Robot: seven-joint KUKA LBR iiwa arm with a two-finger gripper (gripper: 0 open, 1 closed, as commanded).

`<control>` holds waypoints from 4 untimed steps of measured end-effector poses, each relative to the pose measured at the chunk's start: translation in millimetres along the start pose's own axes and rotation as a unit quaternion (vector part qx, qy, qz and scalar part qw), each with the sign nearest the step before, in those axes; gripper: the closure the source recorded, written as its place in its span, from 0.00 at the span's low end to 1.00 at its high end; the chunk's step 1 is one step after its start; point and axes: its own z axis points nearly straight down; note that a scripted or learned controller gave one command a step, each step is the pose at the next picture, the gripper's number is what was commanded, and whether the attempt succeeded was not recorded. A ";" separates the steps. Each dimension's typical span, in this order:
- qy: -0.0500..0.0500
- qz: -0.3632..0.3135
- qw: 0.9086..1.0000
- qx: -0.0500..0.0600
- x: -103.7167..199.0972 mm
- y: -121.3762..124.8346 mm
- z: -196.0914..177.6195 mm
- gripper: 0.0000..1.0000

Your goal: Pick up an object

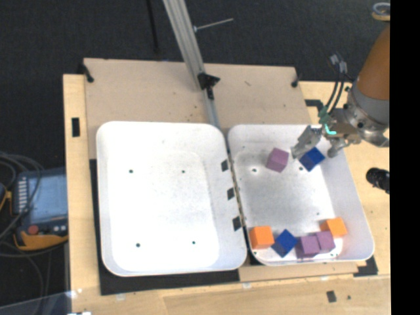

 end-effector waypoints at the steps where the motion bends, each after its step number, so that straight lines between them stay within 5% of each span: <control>1: -0.001 0.002 1.000 0.003 2.6 2.4 43.1 0.00; 3: -0.001 0.002 1.000 0.003 -6.8 6.1 155.1 0.00; 4: -0.001 0.006 1.000 -0.002 -7.9 8.3 140.0 1.00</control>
